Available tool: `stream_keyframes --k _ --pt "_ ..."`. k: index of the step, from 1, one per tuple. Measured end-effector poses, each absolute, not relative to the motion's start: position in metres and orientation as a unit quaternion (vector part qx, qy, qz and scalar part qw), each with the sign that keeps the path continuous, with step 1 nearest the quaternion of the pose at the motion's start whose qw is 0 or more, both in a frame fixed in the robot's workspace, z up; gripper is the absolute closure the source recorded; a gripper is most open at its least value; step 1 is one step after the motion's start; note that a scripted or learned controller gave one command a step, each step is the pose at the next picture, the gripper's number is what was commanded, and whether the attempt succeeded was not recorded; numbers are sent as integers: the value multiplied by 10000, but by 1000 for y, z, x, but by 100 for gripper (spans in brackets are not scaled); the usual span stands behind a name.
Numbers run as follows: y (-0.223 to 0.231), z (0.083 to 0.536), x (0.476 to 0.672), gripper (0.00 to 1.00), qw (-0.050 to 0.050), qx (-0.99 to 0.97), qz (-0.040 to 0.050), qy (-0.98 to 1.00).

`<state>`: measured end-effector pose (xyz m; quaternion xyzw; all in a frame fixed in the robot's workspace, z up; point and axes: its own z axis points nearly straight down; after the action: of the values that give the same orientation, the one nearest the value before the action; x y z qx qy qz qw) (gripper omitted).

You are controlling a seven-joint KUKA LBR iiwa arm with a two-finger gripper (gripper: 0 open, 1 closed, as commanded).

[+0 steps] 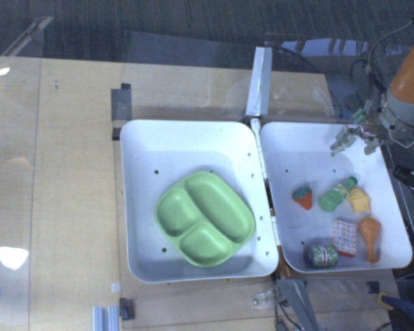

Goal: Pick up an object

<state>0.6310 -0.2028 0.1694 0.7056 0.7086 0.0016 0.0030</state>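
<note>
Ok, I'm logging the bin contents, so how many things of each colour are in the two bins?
Green: 3, divided plate, bottle, can
Red: 1, strawberry
Yellow: 1, toy
Orange: 1, drumstick
Red-and-white: 1, packet
Total: 7

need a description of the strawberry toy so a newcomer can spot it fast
Look in the right bin, the one with the small toys, not the left bin holding the green divided plate. The strawberry sits furthest left of that cluster, nearest the wall between the bins. It is the only red piece, with a green cap.
</note>
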Motion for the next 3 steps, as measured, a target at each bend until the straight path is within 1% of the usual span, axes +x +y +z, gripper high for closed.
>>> stream_keyframes --k 1,2,3 --pt "-205 146 578 0 5 7060 6 7083" --pt "-104 90 543 0 43 7053 46 7089" --pt "-103 100 546 100 66 7044 72 7097"
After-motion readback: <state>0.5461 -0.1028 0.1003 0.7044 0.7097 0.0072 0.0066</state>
